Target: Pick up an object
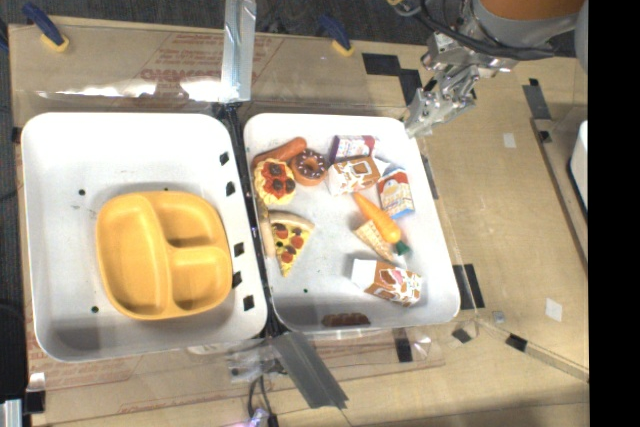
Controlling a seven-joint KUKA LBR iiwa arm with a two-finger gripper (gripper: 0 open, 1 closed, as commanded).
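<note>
Two shallow white bins sit side by side on the bench, smooth plastic with rounded corners, and the left bin (50, 155) carries a glossy yellow tray (163, 254), moulded into three compartments with soft rounded edges. Over in the right bin (430, 215) it's a busy scatter of toy food: a round mini pizza (274, 181) with dark toppings, touching a reddish sausage (280, 152) just above it, and a chocolate doughnut (309, 166) tucked right beside both. A triangular pizza slice (289, 241) lies flat below them, point toward the near edge. To the right, a small purple carton (352, 148) sits against a brown-and-white carton (352, 175), and a blue-and-red printed packet (397, 193) lies just beyond. A smooth orange carrot (376, 214) runs diagonally, its lower end touching a ridged, pale waffle cone (377, 238). Near the front corner, a brown carton (396, 285) lies on its side, with a dark flat piece (346, 320) at the bin's front wall. And the gripper (420, 118), bare metal below the grey wrist and orange band, hangs at the right bin's far right corner, above the rim, apart from every item and holding nothing; whether it's spread wide or drawn narrow, I cannot tell from this angle.
</note>
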